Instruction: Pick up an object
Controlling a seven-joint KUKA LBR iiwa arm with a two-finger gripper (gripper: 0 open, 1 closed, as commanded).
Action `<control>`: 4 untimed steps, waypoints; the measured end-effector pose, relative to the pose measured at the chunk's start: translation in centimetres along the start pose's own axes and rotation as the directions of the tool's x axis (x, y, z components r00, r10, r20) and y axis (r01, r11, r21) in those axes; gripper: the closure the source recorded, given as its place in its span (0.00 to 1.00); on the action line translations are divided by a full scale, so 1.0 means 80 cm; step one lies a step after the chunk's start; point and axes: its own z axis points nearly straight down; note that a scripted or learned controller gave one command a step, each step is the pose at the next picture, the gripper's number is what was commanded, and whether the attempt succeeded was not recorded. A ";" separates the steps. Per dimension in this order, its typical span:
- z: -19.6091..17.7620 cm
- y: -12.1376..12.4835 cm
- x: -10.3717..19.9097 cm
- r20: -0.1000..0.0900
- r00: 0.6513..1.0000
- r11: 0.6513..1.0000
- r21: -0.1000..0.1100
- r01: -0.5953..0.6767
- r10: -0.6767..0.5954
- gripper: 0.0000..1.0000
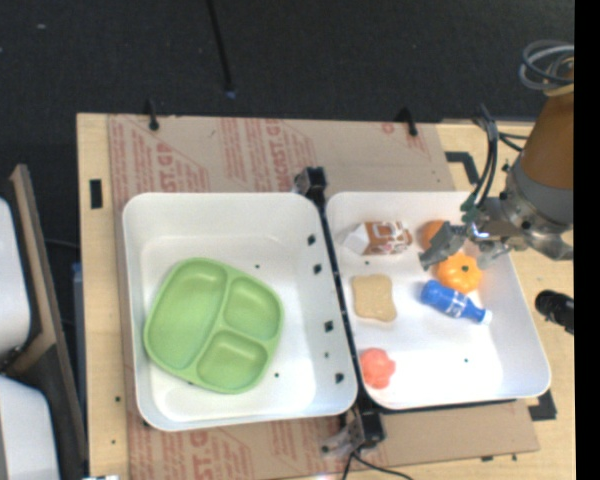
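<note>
gripper (456, 248) over right bin (520, 363), just above orange fruit (460, 273) | fingers – cannot tell if apart or together | fruit sits beside blue bottle (453, 302) | likely light, rounded, smooth – may roll; take hold across its widest middle

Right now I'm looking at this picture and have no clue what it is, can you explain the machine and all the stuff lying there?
One camera looks down at a slant on a bench holding two white bins. The grey robot arm with an orange band reaches in from the right; its gripper hovers over the right bin. That bin holds an orange toy, a blue bottle, a tan bread slice, a pink-red piece and a brown-and-white packet. The left bin holds a green divided plate. I can't tell if anything is gripped.
</note>
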 end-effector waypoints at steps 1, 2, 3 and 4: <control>0.187 -0.046 -0.017 -0.002 1.000 1.000 0.014 -0.003 0.003 0.00; 0.183 0.030 0.001 0.000 1.000 1.000 -0.001 0.003 -0.003 0.00; 0.179 -0.036 -0.015 0.000 1.000 1.000 0.001 -0.003 0.003 0.00; 0.147 -0.052 -0.019 0.001 1.000 1.000 -0.002 0.000 0.000 0.00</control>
